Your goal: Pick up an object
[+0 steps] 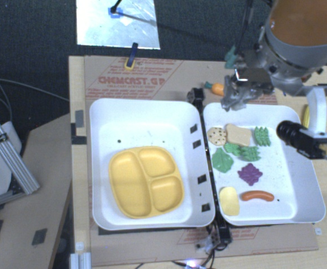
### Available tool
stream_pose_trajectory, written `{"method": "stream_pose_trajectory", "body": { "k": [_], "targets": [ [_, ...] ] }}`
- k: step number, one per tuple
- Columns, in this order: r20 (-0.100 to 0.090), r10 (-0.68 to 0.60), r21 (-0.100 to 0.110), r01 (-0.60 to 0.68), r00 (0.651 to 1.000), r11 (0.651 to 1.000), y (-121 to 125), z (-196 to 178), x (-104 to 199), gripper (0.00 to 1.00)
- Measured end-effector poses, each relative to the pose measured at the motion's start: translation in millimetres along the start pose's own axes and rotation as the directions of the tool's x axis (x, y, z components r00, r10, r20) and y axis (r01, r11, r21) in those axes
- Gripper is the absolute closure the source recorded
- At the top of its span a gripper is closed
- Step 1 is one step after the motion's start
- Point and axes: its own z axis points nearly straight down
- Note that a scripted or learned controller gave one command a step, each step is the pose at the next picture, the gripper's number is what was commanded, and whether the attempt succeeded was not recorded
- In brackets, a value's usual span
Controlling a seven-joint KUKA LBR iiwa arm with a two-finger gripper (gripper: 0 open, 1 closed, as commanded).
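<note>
The pincer (234, 101) is shown above the right bin's (306, 206) far rim (finger state cannot be told); toy foods, including a cookie (216, 135), lie crowded, so neighbours might be nudged.

Place: lab | signs: my bench (152, 77) with two white bins (146, 108), toy food (247, 150), loose cables (6, 88), aluminium frame (6, 156)

I see the tray (145, 181) in the left bin (104, 114); the food pieces (239, 162) lie in the right bin (304, 181); gripper (234, 101) over its far edge.
</note>
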Motion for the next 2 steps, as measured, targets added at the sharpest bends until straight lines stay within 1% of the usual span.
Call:
{"method": "stream_pose_trajectory", "body": {
  "k": [1,2],
  "targets": [
    [0.009,0.003,0.032,-0.003,1.000,0.999,14.3,168.2,38.8,1.00],
    [0.008,0.011,0.030,-0.012,1.000,0.999,-13.9,284.7,-24.5,1.00]
  ]
}}
